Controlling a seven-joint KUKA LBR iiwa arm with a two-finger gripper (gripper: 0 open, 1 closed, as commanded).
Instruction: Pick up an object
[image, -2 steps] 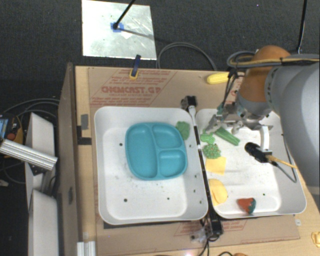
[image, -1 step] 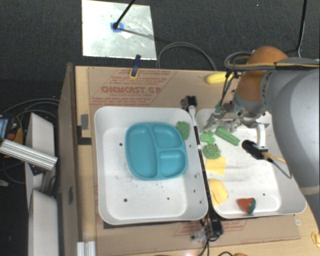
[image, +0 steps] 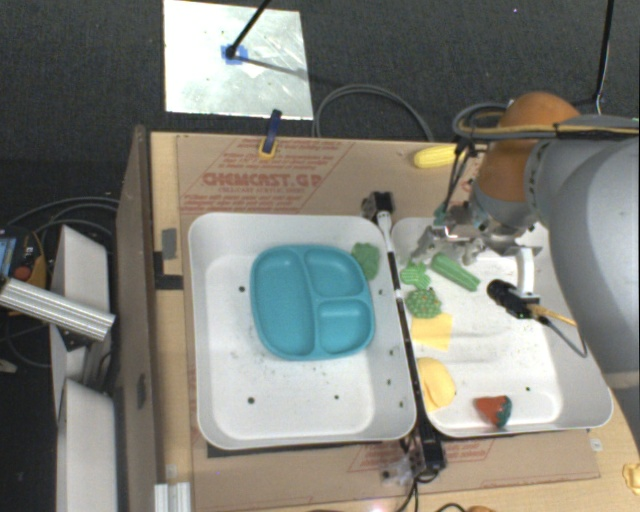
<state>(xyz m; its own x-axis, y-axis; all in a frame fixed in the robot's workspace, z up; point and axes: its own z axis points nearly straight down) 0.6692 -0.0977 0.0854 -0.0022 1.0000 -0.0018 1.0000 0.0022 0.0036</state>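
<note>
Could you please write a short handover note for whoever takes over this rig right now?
Gripper: low over the right bin's far left corner, beside the long green piece; grip state unclear.
Right bin: bumpy green piece, yellow wedge, yellow lump, red piece.
Left bin: blue divided plate, green floret.
Done: no pick visible.
Left: grasp and lift one object.

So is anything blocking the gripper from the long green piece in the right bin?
Nothing visible does. The gripper sits over the far end of the right bin. The long green piece lies bare just below it in the view. The bumpy green toy is beside that piece, not on it.
</note>
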